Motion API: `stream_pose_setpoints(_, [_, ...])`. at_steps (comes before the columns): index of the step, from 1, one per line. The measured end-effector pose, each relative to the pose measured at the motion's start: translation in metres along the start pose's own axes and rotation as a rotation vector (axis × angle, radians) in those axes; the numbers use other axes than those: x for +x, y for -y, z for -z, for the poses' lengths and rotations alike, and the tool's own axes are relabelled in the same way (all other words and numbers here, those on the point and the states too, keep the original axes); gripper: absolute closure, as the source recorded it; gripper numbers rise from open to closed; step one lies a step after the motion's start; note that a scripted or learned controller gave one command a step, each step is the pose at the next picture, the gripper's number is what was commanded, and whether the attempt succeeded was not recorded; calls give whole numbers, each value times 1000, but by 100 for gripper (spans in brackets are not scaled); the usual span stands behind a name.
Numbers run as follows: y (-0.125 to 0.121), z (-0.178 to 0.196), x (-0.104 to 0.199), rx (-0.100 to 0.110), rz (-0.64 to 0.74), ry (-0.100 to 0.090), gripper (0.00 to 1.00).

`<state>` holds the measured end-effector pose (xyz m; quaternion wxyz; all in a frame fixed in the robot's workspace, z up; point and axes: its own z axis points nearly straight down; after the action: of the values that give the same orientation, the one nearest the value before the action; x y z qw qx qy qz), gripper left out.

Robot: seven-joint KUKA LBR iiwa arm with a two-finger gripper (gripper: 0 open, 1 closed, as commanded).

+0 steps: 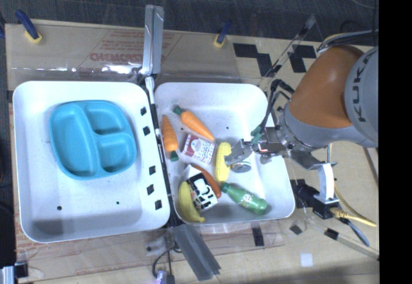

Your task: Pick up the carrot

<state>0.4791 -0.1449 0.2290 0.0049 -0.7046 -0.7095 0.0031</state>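
Two carrots lie in the right bin (257,96). One carrot (195,123) with a green top slants across the bin's upper left part. A second carrot (168,135) lies along the left wall, just left of the first. My gripper (239,156) hangs over the middle of the right bin, to the right of both carrots and beside a yellow corn cob (223,161). Neither carrot is touched by it, and I see nothing held in it.
A red and white carton (198,148) lies between the carrots and the corn. At the bin's front are a banana (186,203), a black and white item (203,191) and a green bottle (246,199). The left bin (32,212) holds a blue divided tray (94,138).
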Motion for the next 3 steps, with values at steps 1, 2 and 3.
stream_pose_setpoints(1, [-57,24,90,-4,79,3,0])
stream_pose_setpoints(2, [-107,-41,173,-1,10,4,0])
stream_pose_setpoints(3, [-91,-41,108,0,-7,3,0])
